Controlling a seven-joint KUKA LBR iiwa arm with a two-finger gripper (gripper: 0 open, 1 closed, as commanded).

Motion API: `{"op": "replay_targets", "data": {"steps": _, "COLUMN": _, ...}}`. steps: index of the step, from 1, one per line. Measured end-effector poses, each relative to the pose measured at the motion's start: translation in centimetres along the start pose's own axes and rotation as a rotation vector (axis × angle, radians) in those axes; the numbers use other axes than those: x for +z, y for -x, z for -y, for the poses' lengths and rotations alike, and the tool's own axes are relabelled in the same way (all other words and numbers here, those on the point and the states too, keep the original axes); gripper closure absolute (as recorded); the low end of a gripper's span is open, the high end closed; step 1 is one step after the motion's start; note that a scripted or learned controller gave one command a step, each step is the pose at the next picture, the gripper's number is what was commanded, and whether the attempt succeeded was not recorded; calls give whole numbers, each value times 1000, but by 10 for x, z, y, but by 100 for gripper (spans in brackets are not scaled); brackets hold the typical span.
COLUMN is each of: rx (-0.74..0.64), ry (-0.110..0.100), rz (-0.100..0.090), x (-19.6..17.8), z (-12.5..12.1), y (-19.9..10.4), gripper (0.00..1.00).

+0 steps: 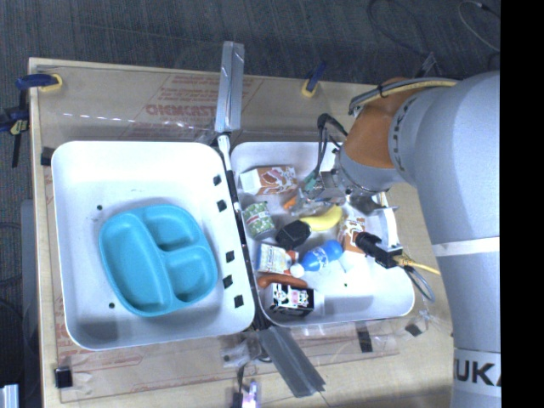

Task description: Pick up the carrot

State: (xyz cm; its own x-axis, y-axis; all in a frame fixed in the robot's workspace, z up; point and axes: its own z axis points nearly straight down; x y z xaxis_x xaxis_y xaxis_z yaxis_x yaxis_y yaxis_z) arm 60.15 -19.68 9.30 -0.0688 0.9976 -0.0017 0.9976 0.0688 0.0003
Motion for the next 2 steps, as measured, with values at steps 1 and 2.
{"op": "replay_targets", "data": {"steps": 1, "rx": -31, "ry": 0, "rz": -2, "x": -7, "z": -22, "y": 12, "gripper": 0}}
{"op": "replay_targets", "data": {"steps": 2, "rx": -48, "ry": -19, "rz": 3, "x": 3, "z": -53, "y": -34, "gripper": 0}}
